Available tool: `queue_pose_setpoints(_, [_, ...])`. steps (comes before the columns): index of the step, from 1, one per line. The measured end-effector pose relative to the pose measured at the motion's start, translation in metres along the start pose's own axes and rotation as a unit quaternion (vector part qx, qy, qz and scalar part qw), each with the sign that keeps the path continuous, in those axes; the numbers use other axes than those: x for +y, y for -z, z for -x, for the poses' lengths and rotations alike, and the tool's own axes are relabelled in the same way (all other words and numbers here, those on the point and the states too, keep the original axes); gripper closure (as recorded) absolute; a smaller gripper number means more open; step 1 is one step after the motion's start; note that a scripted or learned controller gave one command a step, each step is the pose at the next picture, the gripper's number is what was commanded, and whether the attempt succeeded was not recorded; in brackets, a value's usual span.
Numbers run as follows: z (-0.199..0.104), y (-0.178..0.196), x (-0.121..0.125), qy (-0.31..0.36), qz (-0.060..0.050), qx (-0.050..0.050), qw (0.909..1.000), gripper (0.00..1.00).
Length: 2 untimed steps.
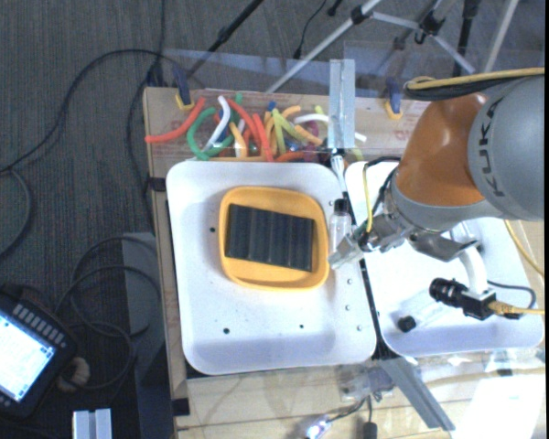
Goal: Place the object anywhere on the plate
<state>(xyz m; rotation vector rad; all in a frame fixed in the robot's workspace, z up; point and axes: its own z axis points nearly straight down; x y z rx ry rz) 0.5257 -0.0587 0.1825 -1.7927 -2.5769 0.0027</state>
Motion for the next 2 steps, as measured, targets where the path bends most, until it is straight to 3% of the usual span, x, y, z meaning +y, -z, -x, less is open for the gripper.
queue_pose_setpoints(1, [-0.0624,-0.0001,0.0440,0.036,0.000,0.000,0.9994,1.00])
queue_pose_setpoints(2, [-0.0623,0.0001,0.0441,0.036,0.000,0.000,0.9994,0.00])
